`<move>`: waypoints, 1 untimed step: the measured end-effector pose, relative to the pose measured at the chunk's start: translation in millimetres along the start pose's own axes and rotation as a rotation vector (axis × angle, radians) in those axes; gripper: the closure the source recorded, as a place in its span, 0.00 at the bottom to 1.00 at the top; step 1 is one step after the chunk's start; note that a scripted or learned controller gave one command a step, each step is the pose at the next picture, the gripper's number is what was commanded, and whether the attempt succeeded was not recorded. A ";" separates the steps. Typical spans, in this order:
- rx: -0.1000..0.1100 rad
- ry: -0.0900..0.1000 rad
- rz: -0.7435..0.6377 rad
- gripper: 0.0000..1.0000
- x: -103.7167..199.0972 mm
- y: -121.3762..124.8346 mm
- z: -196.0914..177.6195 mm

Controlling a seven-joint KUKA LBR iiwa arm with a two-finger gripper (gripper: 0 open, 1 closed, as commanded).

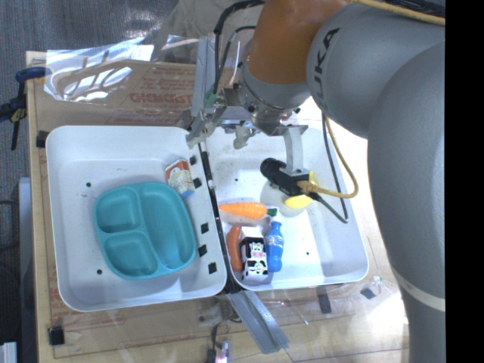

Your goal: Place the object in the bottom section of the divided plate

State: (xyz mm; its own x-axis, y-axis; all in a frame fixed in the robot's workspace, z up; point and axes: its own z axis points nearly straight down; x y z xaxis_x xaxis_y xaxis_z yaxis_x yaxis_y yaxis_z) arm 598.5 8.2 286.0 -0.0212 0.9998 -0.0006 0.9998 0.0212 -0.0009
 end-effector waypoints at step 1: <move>0.001 0.004 0.196 0.00 13.3 -76.1 84.8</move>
State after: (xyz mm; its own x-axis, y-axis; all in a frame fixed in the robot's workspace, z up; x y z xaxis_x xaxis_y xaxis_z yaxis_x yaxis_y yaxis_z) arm 522.0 19.8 201.3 0.1736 0.9848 0.0028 0.9848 -0.1736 -0.0026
